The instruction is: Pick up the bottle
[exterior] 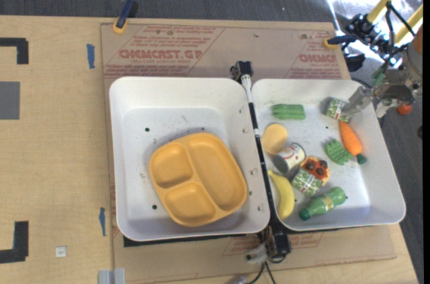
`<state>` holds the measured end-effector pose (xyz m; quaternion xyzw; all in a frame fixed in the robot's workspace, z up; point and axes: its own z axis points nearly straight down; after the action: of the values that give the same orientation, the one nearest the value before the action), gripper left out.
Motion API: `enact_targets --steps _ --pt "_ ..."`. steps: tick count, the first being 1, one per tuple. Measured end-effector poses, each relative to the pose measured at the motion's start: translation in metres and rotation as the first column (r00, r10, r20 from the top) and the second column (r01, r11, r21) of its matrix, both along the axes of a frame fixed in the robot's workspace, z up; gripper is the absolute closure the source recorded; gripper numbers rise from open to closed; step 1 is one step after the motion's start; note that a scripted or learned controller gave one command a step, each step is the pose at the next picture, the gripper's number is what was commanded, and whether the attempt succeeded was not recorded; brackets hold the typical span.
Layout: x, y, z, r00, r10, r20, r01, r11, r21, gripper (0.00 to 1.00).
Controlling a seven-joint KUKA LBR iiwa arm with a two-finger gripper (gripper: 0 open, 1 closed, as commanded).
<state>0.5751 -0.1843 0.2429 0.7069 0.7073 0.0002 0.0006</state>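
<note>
The green bottle (324, 202) lies on its side near the front edge of the right bin (383, 209), its cap pointing left toward a banana (283, 194). My gripper (354, 105) hovers at the bin's back right corner, far behind the bottle. Its tip is close to a small green and grey item (334, 107). Nothing shows as held in it. The arm reaches in over the bin's right rim.
The right bin also holds a green bumpy vegetable (287, 112), a carrot (351, 139), a leafy green piece (337, 152), a pale round piece (274, 138), a small can (290, 156) and a patterned box (312, 175). A yellow divided plate (196, 178) sits in the left bin (127, 101).
</note>
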Motion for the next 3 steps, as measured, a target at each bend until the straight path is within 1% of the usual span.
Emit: enact_targets --steps 1,2,3 --pt "0.001 0.000 0.010 1.000 0.001 0.003 -0.001 1.000 -0.001 1.00" --pt "-0.039 -0.003 -0.084 0.996 -0.094 -0.001 0.094 0.996 0.000 1.00" --pt "-0.038 -0.003 -0.083 0.996 -0.094 -0.001 0.094 0.996 0.001 0.00"
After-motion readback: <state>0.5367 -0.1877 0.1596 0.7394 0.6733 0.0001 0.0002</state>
